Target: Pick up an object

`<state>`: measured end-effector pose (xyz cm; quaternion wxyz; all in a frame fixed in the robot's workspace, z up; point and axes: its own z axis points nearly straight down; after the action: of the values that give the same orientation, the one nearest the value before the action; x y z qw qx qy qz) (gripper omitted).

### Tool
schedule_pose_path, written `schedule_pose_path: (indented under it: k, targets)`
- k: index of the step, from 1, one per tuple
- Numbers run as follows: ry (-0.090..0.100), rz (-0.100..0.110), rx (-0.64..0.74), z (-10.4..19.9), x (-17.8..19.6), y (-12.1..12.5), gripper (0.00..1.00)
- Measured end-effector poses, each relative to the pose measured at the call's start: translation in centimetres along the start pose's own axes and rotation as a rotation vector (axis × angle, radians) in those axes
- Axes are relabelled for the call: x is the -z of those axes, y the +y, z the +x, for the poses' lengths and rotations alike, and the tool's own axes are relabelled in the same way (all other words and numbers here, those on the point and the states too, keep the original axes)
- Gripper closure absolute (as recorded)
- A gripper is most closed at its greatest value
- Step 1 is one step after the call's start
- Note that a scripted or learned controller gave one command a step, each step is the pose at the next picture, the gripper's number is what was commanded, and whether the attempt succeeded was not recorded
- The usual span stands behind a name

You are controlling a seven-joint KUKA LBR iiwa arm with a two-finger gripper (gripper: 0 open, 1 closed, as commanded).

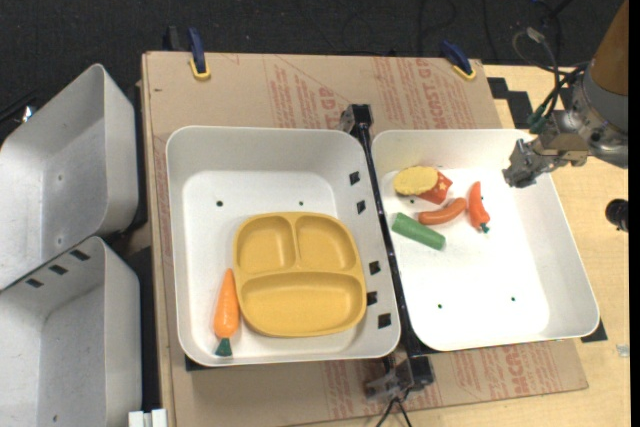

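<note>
The grey two-finger gripper (520, 170) hangs over the upper right edge of the right-hand shallow white bin (530, 315), and from here I cannot tell how it is set. Nothing sits in its grasp. The toy food lies to its left, in the upper left part of that bin: a small red chilli pepper (479, 206) nearest the gripper, yet apart from it; an orange-red sausage (443, 212) just beside the pepper; a green cucumber-like stick (418, 231) below that; and a yellow and red piece (420, 181) furthest off. In the left-hand white bin (200, 175) rests a yellow plastic divided tray (298, 273), with an orange toy carrot (227, 307) alongside its left edge.
</note>
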<state>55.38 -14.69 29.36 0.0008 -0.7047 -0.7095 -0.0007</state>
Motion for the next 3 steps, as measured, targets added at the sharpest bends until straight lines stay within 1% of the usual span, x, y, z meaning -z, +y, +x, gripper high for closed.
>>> schedule_pose_path:
  k: [1,2,3]
  targets:
    - [0.0,0.002,0.002,6.0,-1.6,-0.9,1.0]
    - [-0.001,0.001,0.001,11.3,-1.6,-0.7,1.0]
    - [0.0,0.003,0.001,16.8,-4.0,-0.9,1.0]
